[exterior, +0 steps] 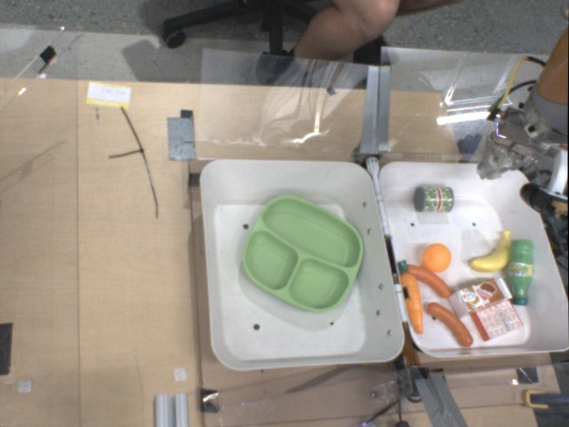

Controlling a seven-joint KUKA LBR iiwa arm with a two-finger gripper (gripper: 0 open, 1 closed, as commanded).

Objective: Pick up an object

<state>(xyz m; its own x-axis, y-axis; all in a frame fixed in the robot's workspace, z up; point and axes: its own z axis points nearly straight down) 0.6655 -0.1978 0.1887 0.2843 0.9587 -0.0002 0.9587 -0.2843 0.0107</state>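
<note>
Over the right bin's (533, 350) far-right edge hangs the tool (524, 145), grip state unclear.

Green divided plate (304, 253) sits in the left bin (222, 327), frame centre. Right bin (400, 185) holds can (433, 198), orange (436, 257), banana (492, 254), bottle (519, 271), carrot (412, 301), sausages (448, 322), carton (490, 309).

No words or numbers can be read: print on the yellow sticker (108, 94), the can (433, 198) and the carton (491, 310) is too blurred.
</note>
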